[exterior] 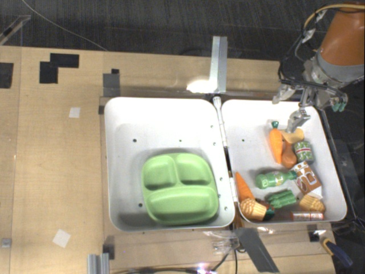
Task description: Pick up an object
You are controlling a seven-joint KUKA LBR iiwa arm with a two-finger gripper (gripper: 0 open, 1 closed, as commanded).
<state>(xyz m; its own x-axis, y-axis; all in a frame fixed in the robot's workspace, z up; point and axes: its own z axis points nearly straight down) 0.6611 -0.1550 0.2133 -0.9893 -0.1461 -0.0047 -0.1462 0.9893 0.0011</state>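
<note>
My gripper (297, 120) hangs over the upper right part of the right bin (251, 130), below the grey wrist and its orange band (344, 32). Its tip is just above a yellow piece (294, 135) and to the right of an upright orange carrot (276, 145); nothing shows held in it. Close below lie a brown sausage (288, 154) and a green can (303, 152). Lower down are a green bottle (272, 180), a brown carton (307, 178), a second carrot (243, 186) and a cone-shaped toy (254, 210).
The left bin (122, 124) holds a green divided plate (179, 188). A metal divider post (219, 67) stands behind the bins' shared wall. A green pickle (282, 198), a yellow corn piece (312, 202) and a red-white tube (308, 216) crowd the right bin's front edge.
</note>
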